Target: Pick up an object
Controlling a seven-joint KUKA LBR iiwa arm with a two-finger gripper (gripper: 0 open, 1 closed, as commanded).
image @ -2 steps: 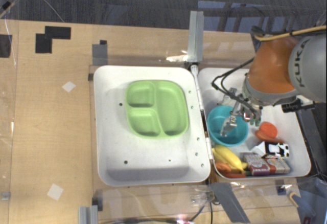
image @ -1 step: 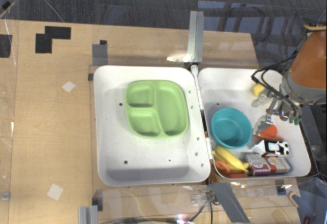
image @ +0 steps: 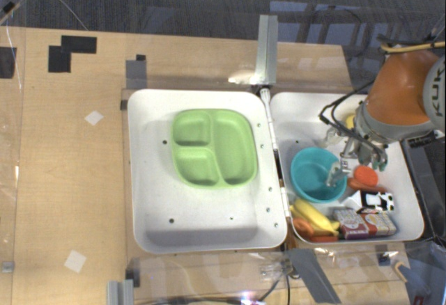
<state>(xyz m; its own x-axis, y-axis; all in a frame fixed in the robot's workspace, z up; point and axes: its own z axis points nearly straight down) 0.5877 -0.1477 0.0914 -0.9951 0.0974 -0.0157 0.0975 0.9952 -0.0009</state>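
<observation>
Objects for picking: lay in the right bin, clustered at its near side. Teal bowl, upright, left of centre. Yellow banana just in front of the bowl, with an orange item beside it at the bin's near edge. Small box to the banana's right; black-and-white patterned item behind it; orange-red item beside the bowl. Gripper hung over the bowl's right rim; whether it was apart or together could not be told. Left bin held a green divided plate
</observation>
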